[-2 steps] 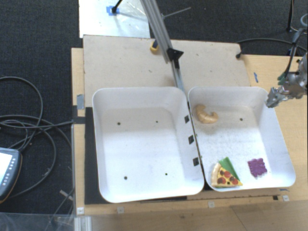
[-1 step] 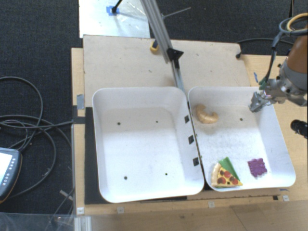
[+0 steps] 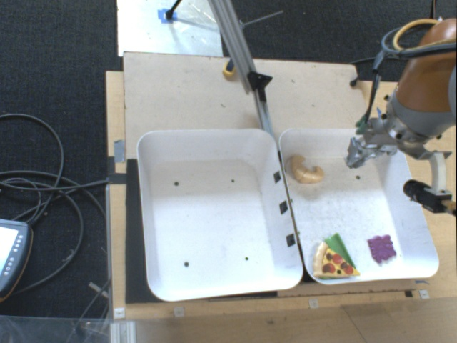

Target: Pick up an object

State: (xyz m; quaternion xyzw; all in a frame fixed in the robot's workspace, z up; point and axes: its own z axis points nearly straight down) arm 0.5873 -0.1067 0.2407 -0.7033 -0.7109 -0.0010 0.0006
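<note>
The croissant [image 3: 305, 170] lies at the far left of the right bin [image 3: 400, 191], just left of my jaws [image 3: 355, 156], apart from them. Whether they're spread, I can't tell. Pizza slice [image 3: 334, 259] and purple grapes [image 3: 382, 248] sit nearer the front.

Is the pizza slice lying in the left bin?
No, the pizza slice lies in the right bin, near its front edge beside the purple toy.
</note>
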